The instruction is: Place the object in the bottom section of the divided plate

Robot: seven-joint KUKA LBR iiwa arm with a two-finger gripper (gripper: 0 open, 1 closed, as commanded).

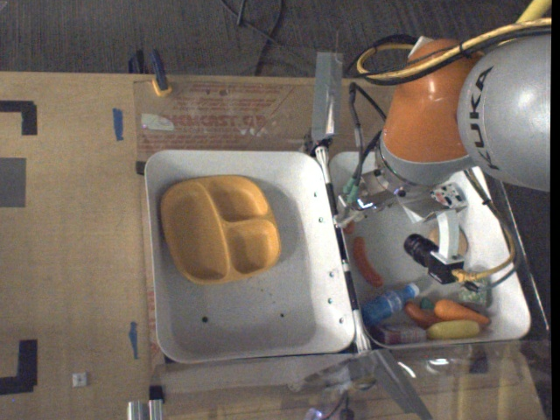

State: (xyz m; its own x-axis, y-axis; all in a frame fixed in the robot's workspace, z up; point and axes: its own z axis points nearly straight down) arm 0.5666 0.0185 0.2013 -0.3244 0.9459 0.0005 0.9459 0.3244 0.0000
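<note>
An orange-yellow divided plate lies in the upper left of the left bin, and all three of its sections are bare. My gripper hangs over the upper left of the right bin, largely hidden under the orange wrist band. A red sausage-shaped object lies just below it on the bin floor. Nothing shows between the gripper and the plate.
Along the right bin's lower edge lie a blue bottle, a carrot, a yellow object and a pink packet. A raised divider separates the bins. The cardboard bench top extends left.
</note>
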